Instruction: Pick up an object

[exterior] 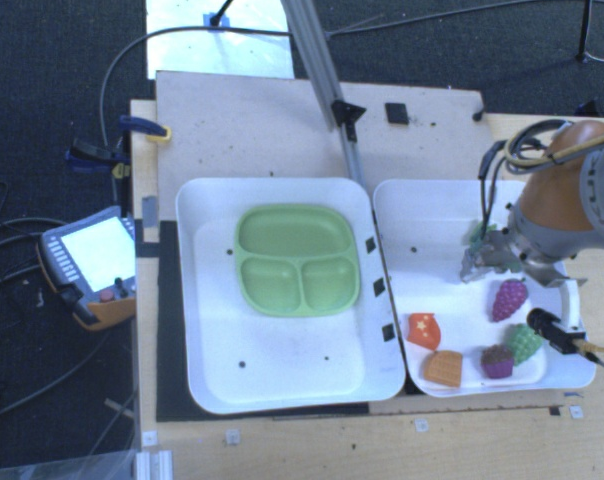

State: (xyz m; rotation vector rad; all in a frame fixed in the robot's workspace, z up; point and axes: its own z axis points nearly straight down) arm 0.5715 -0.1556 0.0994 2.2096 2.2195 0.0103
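On the floor at the far left lies a grey and orange handheld control pendant with a pale screen (90, 268), and beside it the pale wooden counter (232, 118) carries the two shallow white bins. The left white bin (207, 368) holds a light green plastic plate divided into three compartments (298, 260), lying flat toward the far side of that bin with nothing on it. The right white bin (422, 218) holds the pickable things, all gathered toward its near right corner: a small red block with a yellow mark (423, 329), just beside it on the near side an orange wedge-like block (443, 368), then a small dark purple toy grape cluster (498, 361), a green toy grape bunch (525, 342) just right of that, and a larger purple toy grape bunch (509, 299) a little farther back. The hand (479, 260) hangs low in this bin, just left of the larger purple bunch, with something small and green close against it that is too blurred to name. Whether its fingers are apart or together I cannot tell, and nothing is seen between them. As I judge it, the pick is not yet done: every toy lies on the bin floor, so grasping and lifting remain.
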